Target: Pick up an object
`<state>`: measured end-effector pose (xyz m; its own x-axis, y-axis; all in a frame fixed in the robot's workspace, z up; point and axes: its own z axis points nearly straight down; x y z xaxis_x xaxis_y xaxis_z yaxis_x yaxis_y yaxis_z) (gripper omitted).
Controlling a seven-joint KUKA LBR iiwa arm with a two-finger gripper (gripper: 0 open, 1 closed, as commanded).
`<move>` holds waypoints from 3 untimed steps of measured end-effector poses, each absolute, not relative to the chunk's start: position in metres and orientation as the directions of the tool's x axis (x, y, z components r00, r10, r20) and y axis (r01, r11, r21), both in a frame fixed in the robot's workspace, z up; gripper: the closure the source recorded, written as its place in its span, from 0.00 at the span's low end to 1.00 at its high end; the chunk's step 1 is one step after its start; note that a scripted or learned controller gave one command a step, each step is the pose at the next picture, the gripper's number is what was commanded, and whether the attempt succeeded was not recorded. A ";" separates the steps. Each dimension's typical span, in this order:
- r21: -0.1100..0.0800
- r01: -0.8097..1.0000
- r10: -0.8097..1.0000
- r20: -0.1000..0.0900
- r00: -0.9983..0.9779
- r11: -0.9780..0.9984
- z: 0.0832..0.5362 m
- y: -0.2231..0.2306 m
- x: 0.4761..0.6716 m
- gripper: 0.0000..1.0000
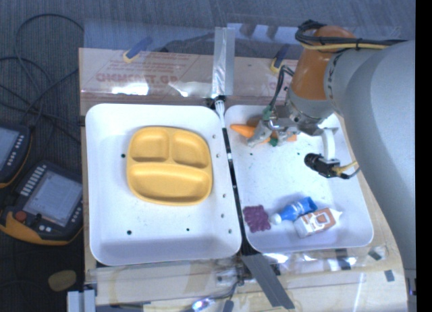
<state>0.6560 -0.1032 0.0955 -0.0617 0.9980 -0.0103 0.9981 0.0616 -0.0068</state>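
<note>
Camera view: pincer sits over an orange carrot with green top, at the right bin's far-left corner; grip unclear.

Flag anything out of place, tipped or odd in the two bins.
Nothing looks spilled or damaged. The small orange-and-white carton lies on its side beside the blue bottle, also lying flat. The yellow divided plastic plate sits slightly askew in the left white bin.

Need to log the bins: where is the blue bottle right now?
The blue bottle lies near the right bin's front edge, between the purple grape bunch and the small carton.
</note>
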 end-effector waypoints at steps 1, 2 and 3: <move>0.000 0.992 0.992 -0.001 -0.125 0.125 0.184 -0.038 0.669 1.00; -0.001 0.931 0.931 -0.004 -0.365 0.365 0.224 -0.010 0.669 1.00; -0.001 0.931 0.931 -0.004 -0.365 0.365 0.224 -0.010 0.669 0.00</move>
